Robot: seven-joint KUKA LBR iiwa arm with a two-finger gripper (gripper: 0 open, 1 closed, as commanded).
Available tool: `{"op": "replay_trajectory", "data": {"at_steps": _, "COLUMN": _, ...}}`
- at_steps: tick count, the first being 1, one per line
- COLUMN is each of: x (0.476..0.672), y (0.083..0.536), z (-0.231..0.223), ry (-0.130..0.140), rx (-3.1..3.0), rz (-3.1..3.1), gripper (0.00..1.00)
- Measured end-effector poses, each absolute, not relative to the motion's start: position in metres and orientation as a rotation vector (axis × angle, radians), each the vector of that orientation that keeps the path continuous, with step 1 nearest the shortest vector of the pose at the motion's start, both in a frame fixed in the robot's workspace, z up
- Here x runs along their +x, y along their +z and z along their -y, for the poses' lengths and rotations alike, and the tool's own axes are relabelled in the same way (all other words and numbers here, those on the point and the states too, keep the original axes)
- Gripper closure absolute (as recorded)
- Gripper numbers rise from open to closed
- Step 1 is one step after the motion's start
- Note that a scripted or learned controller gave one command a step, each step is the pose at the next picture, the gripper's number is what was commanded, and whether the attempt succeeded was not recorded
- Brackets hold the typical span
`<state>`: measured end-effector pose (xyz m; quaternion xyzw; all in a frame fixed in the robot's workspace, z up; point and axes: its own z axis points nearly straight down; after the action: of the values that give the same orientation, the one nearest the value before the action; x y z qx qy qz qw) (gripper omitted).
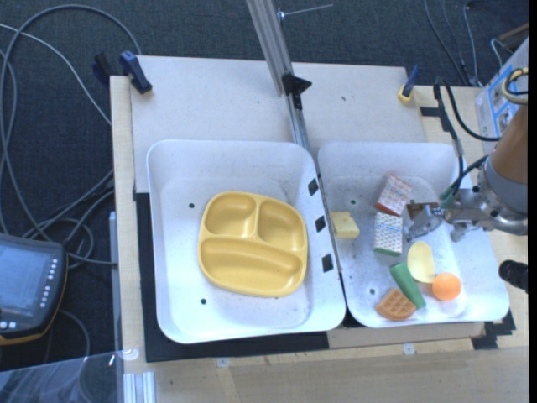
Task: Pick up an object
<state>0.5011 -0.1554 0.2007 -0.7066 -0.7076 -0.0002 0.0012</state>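
Over the right shallow white bin [361, 162] (beside a small red-and-white carton [393, 195]), the metal two-finger gripper [417, 222] hovers, its grip state impossible to tell.

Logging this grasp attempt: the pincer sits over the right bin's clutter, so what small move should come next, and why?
Probably a short descent straight down. The pincer hangs above the right bin, beside the small patterned packet and just above the pale yellow piece. No object is seen between its fingers, so lowering onto the nearest item seems the sensible step before closing.
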Motion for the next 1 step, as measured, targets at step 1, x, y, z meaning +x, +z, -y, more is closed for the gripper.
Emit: {"op": "replay_trajectory", "data": {"at_steps": 1, "x": 0.5012, "y": 0.2007, "z": 0.1555, "ry": -0.001, "rx": -2.220, "rz": 2.221, "gripper": 0.00}}
